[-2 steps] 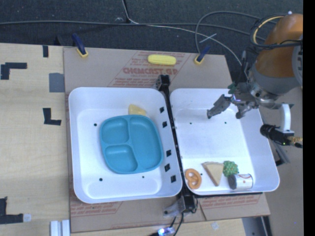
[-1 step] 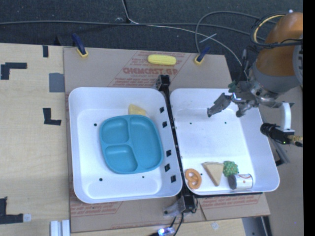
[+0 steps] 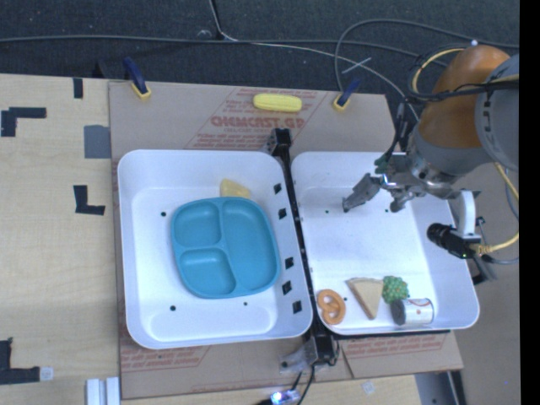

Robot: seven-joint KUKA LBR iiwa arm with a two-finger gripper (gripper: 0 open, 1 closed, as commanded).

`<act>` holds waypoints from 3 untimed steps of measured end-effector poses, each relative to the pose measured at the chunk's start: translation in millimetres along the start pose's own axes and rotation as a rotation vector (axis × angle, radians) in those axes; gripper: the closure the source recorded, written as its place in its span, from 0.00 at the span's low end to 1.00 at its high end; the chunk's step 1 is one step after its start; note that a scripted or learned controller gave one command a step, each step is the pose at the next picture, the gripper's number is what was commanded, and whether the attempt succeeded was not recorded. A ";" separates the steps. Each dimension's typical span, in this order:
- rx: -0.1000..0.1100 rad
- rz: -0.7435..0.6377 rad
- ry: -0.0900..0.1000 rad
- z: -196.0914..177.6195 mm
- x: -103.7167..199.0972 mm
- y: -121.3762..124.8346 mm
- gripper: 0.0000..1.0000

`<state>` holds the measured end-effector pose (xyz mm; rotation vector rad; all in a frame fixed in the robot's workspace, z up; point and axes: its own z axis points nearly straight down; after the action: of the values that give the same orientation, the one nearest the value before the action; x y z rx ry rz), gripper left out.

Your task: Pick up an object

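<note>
My gripper [image 3: 377, 194] hangs over the upper middle of the right bin [image 3: 354, 234], its two dark fingers spread open with nothing between them. Along that bin's front wall lie a pretzel [image 3: 331, 305], a tan sandwich wedge [image 3: 365, 296], a green broccoli piece [image 3: 394, 288] and a small can [image 3: 416, 311] on its side. These objects sit well below the gripper, apart from it.
The left bin [image 3: 143, 226] holds a blue divided plate [image 3: 224, 248] and a yellow piece [image 3: 235, 189] behind it. A yellow banana-like object [image 3: 277, 103] lies on the cardboard beyond the bins. Cables loop around the arm at the upper right.
</note>
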<state>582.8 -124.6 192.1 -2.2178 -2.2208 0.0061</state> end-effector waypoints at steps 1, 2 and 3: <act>0.000 0.000 0.000 49.7 -1.0 8.7 0.00; 0.001 0.000 0.000 104.1 -0.1 7.4 0.00; -0.002 -0.002 0.000 91.0 0.3 8.3 1.00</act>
<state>590.6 -124.3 101.1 -2.2166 -2.2230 0.0039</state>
